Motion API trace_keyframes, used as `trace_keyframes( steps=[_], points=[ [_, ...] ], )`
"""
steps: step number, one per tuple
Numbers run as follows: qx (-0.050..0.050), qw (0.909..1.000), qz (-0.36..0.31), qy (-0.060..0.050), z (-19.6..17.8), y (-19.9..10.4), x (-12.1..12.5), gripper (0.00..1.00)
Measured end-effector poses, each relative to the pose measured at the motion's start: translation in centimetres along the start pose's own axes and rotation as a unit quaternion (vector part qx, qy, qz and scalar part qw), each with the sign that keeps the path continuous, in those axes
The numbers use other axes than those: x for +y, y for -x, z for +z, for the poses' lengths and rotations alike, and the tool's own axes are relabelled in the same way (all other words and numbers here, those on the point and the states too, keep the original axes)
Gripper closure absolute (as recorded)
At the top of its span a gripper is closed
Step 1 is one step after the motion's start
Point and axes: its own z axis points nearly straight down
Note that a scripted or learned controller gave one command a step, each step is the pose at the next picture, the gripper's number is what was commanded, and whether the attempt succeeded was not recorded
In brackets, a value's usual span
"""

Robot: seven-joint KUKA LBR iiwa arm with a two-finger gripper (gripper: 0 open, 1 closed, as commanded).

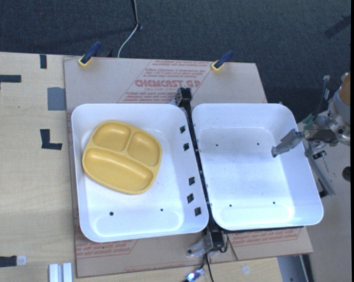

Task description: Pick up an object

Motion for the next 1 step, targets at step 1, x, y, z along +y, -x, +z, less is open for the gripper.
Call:
trace_keyframes(
  steps=[1],
  points=[
    [-0.001,1.0,-0.002,0.004,-0.48,-0.04,0.19,0.0]
  ],
)
